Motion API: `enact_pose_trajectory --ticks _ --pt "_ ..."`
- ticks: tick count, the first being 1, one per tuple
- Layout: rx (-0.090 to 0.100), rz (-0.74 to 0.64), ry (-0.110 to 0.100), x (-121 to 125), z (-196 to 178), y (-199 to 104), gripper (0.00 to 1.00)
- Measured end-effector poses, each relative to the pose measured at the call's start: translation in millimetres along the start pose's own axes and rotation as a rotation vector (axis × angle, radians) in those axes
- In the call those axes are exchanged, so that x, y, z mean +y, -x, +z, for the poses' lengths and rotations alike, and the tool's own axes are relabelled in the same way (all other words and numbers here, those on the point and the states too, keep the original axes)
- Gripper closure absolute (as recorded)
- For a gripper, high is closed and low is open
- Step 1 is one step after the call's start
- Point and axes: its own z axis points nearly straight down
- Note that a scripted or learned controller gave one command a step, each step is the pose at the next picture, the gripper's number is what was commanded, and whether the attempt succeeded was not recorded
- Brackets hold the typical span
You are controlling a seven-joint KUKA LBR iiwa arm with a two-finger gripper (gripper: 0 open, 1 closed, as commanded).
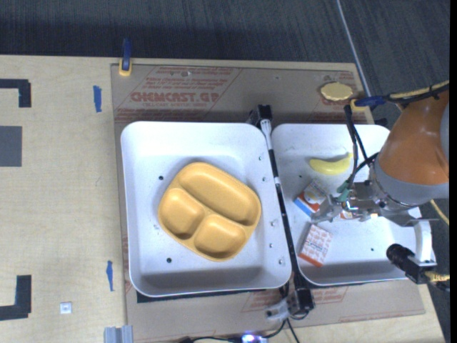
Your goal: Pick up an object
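Observation:
The right bin (360,263) holds a yellow banana-shaped object (330,165) near its back, a small white, orange and blue box (307,200) at its left side, and a red-and-white patterned packet (315,244) toward the front left. My gripper (333,207) hangs low over the right bin's left half. It sits just right of the small box and above the packet, and part of the box is hidden behind it. The grey arm with its orange band (418,152) covers the bin's right side.
A large yellow three-compartment plate (208,209) lies in the left bin (143,148). A black divider and cable (275,184) run between the bins. A yellow disc (336,91) rests on the board behind the right bin.

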Motion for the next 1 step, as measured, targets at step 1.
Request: enact_pose_trajectory --ticks 1 --pt "0.0 0.0 -0.001 95.0 0.2 -71.2 1.0"
